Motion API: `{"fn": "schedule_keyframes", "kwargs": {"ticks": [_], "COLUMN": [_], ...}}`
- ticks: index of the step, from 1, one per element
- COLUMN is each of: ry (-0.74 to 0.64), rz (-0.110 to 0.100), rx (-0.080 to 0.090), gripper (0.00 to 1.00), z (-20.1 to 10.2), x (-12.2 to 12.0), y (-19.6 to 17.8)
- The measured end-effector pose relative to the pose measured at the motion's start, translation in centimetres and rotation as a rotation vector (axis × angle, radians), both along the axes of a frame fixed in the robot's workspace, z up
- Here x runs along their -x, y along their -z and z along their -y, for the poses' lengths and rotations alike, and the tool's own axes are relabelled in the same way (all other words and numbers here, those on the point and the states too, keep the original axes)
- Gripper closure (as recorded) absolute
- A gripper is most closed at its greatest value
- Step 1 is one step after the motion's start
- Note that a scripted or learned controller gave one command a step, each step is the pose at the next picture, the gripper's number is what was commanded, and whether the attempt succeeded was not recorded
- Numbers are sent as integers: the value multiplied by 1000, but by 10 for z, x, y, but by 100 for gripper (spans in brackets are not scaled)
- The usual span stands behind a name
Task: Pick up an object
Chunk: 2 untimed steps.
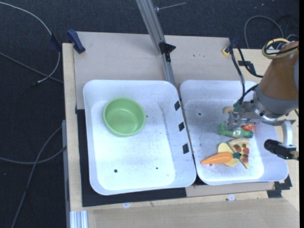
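Jaws [234,121] blurred over green toy [229,131]

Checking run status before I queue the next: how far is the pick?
Done: the hand is down in the right white bin, at the green toy. In hand: nothing visibly lifted; grip unclear. Left: grasp and raise one; the orange toy carrot and yellow pizza slice toy lie flat nearby.

Dark carpet floor [33,94], black cables [28,18], wooden bench [118,56]
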State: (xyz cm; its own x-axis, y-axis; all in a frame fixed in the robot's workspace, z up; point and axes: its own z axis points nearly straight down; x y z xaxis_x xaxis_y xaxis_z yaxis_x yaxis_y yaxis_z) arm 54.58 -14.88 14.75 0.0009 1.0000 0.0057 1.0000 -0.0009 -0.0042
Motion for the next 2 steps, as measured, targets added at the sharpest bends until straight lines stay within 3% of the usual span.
{"fn": "schedule_keyframes", "kwargs": {"ticks": [1, 2], "ry": [-2, -3], "rz": [12, 11], "rx": [6, 6], "gripper": [100, 100], "z": [3, 2], "x": [-4, -6], "y": [-46, -79]}}
